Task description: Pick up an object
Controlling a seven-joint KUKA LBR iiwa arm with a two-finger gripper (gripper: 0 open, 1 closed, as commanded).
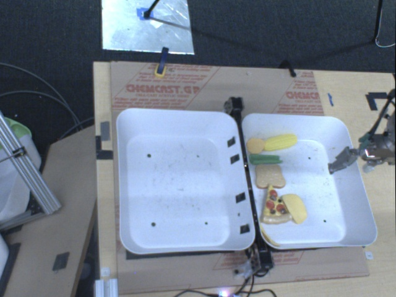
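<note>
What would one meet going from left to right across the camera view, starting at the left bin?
Left bin → pizza slice → yellow piece beside it → hand

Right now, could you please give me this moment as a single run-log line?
phase: approach | two-finger gripper: over right white bin, holding nothing | yellow toy corn cob, pizza slice toy: at bin's left side

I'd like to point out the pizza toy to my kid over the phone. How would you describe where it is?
Find the right-hand shallow white bin; a cluster of toy food lies along its left side. The triangular pizza slice with red toppings sits at the near end of that cluster, below the tan bread slice and beside a plain yellow piece. It alone has red spots.
</note>
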